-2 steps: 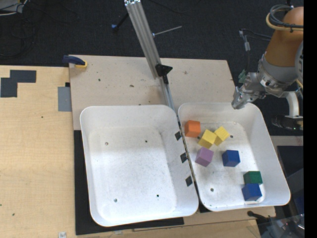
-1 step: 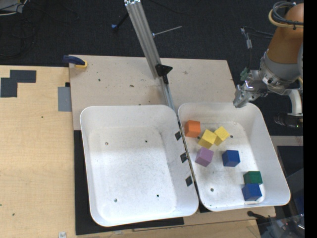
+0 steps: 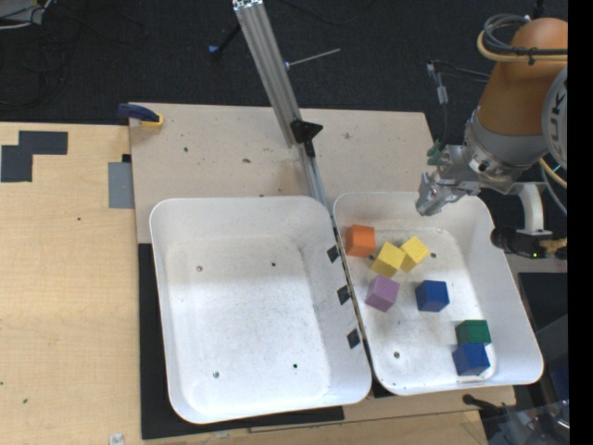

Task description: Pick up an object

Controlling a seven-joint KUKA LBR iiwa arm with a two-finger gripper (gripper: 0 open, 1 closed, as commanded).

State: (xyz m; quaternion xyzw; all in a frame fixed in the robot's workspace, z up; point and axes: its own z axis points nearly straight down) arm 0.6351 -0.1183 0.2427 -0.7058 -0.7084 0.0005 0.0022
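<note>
blocks [image 3: 387, 259] crowding right bin [image 3: 505, 276]

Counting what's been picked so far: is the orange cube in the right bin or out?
In. The orange cube rests on the right bin floor by its left wall.

A robotics lab: a slanted aluminium camera mast [image 3: 274, 72] rises left of the claw [image 3: 432, 197], loose black cables [image 3: 28, 3] trailing far beyond.

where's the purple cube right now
The purple cube lies in the right-hand bin, near its left wall, just below the two yellow cubes and left of a blue cube.
</note>
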